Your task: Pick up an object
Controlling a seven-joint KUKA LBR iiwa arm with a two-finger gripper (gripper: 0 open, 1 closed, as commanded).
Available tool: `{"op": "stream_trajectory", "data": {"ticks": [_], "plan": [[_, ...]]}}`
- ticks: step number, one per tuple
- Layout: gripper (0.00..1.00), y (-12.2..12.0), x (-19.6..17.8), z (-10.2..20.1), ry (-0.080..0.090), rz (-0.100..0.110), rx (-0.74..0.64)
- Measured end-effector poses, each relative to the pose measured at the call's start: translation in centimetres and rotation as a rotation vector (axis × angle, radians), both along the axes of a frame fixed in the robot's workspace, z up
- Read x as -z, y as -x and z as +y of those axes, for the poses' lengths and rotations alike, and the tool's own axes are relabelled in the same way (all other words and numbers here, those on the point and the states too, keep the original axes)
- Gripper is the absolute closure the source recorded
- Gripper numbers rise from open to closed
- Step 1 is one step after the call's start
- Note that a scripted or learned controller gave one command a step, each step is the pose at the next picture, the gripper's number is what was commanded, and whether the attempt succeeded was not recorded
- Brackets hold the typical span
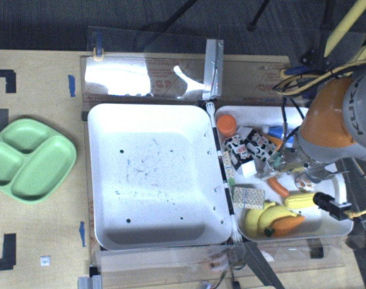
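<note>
The right bin (264,114) holds a pile of small things. Among them are an orange-capped piece (226,124), a black-and-white patterned object (250,146), a patterned flat packet (248,196), yellow bananas (260,217), an orange carrot-like piece (286,223) and a small orange piece (278,187). My gripper (284,163) is low over the middle of this bin, beside the black-and-white object and above the small orange piece. The wrist with its orange band (327,122) hides the bin's right part. I see nothing clearly held.
The left bin (153,173) lies beside the right one, with a raised divider between them. A green divided plate (29,158) rests on the bench at far left. A clear panel and a metal post (213,68) stand behind the bins.
</note>
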State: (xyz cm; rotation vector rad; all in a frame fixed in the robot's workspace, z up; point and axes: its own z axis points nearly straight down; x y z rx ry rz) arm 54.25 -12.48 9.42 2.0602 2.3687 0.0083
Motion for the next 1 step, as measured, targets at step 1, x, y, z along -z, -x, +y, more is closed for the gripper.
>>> {"op": "stream_trajectory", "data": {"ticks": [1], "plan": [[1.00, -2.60, -9.73, 5.52, 0.001, 0.008, -0.165]]}}
